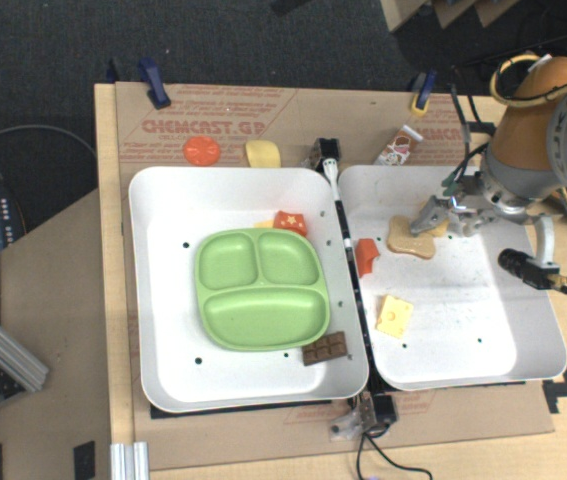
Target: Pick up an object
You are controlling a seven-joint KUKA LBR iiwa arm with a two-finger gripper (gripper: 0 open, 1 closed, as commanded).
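Brown chocolate bar (324, 349) lay at the green divided plate's (261, 290) five o'clock; hand (441, 218) touched tan bread-shaped piece (410, 238), grip state unclear.

Fixed overhead camera, slanted view.
I look down from above on both white bins (153, 298), near edge lowest, arm (538, 118) entering right.

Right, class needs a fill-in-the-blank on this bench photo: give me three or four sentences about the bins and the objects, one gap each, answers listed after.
1. The green divided plate lies in the ____ bin.
2. The yellow cheese wedge lies in the ____ bin.
3. The gripper sits at the tan bread-shaped piece, which lies in the ____ bin.
4. The brown chocolate piece lies just beside the plate's ____ corner.

Missing words: left; right; right; lower right
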